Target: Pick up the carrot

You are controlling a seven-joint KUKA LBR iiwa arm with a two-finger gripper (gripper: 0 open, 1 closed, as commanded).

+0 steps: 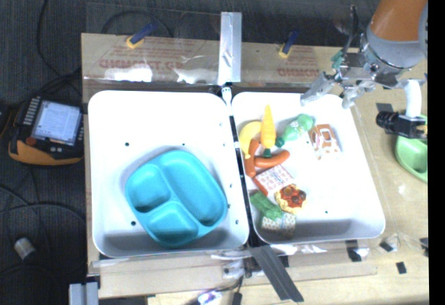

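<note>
Hovering wide-open, holding nothing — jaws (332, 90) at bin's (361, 158) corner, carrot (268, 128) well apart.

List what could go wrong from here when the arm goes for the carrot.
1. The slim orange-and-yellow toy carrot lies packed against a yellow banana and a red sausage, so the two-finger gripper may grab or drag a neighbour.
2. The carrot sits near the divider wall of the right white bin; a finger could strike that wall.
3. The gripper hovers over the bin's far rim, so a long reach risks misalignment.
</note>
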